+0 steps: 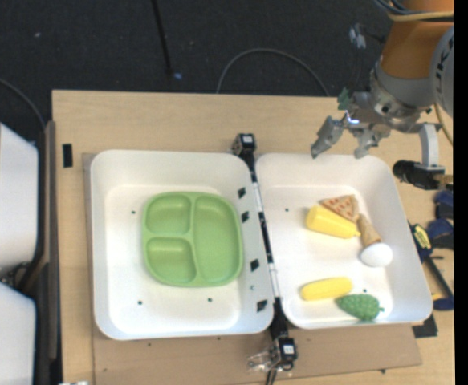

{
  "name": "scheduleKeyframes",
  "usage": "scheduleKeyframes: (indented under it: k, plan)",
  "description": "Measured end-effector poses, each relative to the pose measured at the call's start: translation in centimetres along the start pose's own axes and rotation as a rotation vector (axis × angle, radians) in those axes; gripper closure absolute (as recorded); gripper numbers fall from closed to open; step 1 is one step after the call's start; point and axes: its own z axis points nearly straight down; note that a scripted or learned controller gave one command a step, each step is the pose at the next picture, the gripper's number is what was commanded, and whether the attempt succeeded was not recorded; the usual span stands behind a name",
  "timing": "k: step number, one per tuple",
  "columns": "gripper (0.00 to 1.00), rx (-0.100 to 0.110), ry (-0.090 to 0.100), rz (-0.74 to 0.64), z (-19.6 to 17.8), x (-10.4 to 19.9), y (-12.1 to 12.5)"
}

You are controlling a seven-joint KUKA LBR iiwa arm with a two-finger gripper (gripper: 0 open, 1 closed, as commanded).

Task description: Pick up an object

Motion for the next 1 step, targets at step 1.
scheduleKeyframes:
  k: [1]
  plan:
    - [0.0,-0.013,-0.002,-0.002,-0.85,0.02,0.18]
